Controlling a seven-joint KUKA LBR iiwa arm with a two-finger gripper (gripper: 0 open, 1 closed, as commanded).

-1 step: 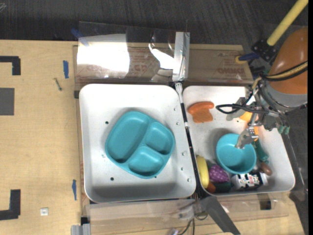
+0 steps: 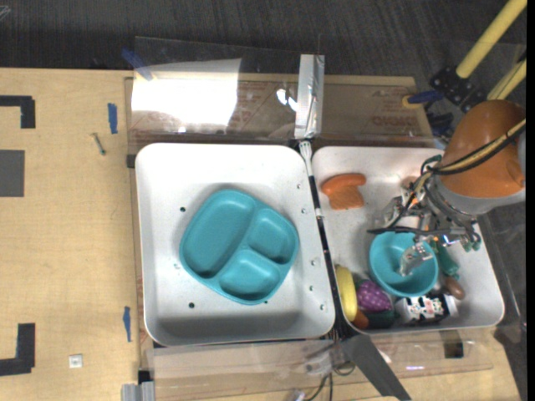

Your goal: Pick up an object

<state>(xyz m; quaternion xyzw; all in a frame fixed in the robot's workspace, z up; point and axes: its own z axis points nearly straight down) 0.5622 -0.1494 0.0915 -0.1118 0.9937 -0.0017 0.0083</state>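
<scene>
Landmark: teal bowl (image 2: pixel 401 266), in the right bin (image 2: pixel 493 295), toward its near side.
Gripper: the gripper (image 2: pixel 414 256) hangs over the teal bowl's middle, its metal tip inside the rim.
Fingers: too small and cluttered to judge; cannot tell whether they are wide, narrow, or holding anything.
Arm: orange band (image 2: pixel 485 153) up and right of the bowl.
Orange food toy (image 2: pixel 343 189): up and left of the bowl, apart from it.
Yellow banana-like toy (image 2: pixel 346 293): just left of the bowl, by the bin wall.
Purple grape-like toy (image 2: pixel 374 296): touching the bowl's lower-left rim.
Black-and-white item (image 2: pixel 428 307): just below the bowl.
Left bin (image 2: pixel 155 224): holds a teal divided plate (image 2: pixel 240 245), well left of the bowl.
</scene>
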